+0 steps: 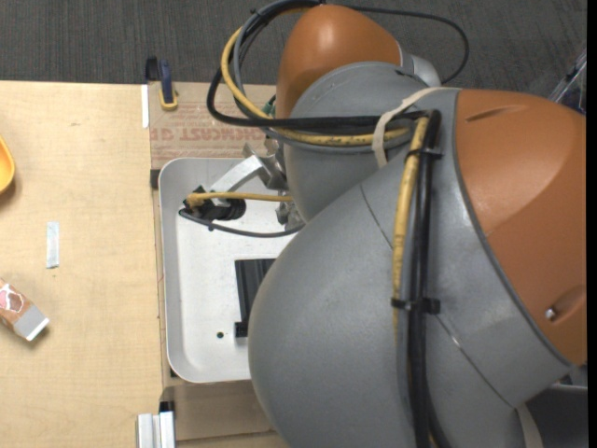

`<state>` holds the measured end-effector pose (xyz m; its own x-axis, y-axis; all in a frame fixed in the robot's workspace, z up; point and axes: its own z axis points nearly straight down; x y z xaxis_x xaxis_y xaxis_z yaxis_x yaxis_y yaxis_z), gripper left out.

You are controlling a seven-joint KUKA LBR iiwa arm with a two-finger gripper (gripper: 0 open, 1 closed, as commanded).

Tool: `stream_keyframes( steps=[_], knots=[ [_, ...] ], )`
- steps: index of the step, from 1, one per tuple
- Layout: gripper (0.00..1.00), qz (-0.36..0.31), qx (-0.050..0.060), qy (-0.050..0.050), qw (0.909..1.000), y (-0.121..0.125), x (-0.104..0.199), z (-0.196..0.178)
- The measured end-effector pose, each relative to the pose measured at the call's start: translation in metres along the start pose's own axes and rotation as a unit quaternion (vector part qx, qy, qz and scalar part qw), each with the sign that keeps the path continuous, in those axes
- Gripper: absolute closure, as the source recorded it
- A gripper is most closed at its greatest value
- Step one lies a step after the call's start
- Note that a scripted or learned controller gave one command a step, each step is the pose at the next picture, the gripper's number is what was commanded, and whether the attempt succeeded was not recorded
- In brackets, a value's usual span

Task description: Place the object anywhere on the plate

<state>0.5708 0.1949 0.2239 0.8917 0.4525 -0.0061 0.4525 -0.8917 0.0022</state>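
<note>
I am viewing the white bin [173,250] from above. The black slab [252,292] is lying flat toward 5 o'clock on its floor, long axis running 12 to 6 o'clock, its 3 o'clock side passing under the grey arm [373,325]. The gripper [270,177] is hanging near the bin's 12 o'clock wall; I cannot tell its state. The wooden bench [84,157] is extending toward 9 o'clock, with dark carpet [93,17] at 12.

Arm [392,278] grey w/ orange caps, yellow + black cables. Bin [191,343] white; flat obj [250,292] in it black. Bench [75,157] pale wood. Cardboard [210,131] brown, red print. Clamp [166,84] blue. Floor [93,17] dk grey.
</note>
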Motion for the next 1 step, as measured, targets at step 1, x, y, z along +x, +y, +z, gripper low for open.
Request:
stream_keyframes(
  steps=[1],
  knots=[
    [1.00, 0.006, 0.000, 0.002, 1.0000, -0.0185, 0.0348, -0.1340]
  ],
)
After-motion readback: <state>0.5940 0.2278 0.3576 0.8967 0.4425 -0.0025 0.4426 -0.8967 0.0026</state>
